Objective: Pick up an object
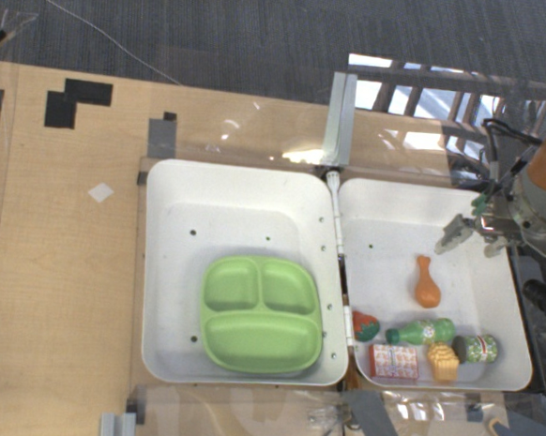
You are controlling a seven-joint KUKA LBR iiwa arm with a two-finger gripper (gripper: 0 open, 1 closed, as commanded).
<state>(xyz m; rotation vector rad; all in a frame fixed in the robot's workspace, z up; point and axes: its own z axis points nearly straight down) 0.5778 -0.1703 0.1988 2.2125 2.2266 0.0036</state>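
The small toys sit in a row along the near wall of the right bin (520, 307), below the gripper (467, 233) and well apart from it. A can (478, 348) lies nearly under it. Next to the can, to the left, lies a green bottle (421, 331), and then a red piece (365, 326) in the corner. In front of them sit a yellow block (443, 361) and a small red and white box (394, 361). They are packed close and touch each other, so grabbing just one looks hard.

Closer to the gripper, a little down and left of it, lies an orange drumstick (426, 285). It lies by itself on the bin floor, so I think it is the easiest thing to pick up.

The gripper hangs over the far side of the right bin. Its fingers (452, 235) are spread apart and hold nothing.

Far off to the gripper's left, in the left bin (175, 205), rests a green tray (262, 313). It is big and flat, so it looks hard to grab.
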